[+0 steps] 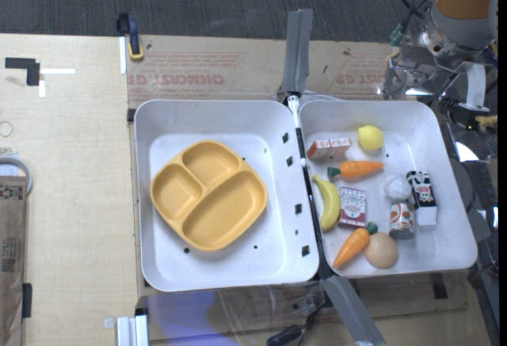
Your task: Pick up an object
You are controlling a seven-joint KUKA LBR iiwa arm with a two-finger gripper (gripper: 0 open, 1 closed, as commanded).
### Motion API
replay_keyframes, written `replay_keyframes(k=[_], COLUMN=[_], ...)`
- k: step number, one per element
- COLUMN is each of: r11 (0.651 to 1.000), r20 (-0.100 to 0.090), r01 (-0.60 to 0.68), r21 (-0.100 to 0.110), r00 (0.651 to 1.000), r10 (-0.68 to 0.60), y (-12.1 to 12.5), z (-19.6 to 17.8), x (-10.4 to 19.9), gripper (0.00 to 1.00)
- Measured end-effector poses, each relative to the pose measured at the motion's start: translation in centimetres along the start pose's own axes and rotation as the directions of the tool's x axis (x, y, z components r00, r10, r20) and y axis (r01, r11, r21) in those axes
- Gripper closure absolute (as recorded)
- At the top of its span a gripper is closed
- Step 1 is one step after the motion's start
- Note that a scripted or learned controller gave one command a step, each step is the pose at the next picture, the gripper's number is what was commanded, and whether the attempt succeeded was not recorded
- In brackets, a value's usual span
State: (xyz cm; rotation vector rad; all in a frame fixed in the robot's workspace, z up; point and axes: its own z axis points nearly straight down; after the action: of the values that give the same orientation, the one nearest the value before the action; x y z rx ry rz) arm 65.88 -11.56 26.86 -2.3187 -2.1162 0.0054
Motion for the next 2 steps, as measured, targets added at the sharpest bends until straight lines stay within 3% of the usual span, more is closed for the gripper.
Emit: replay_keyframes(k=[2], r11=[1.000], r20=[0.002], r01=[0.000], r21=[0.002], r00=[1.000], r10=[0.000], y=[0.07], z=[-1.65], x=[-0.10], gripper=[1.00])
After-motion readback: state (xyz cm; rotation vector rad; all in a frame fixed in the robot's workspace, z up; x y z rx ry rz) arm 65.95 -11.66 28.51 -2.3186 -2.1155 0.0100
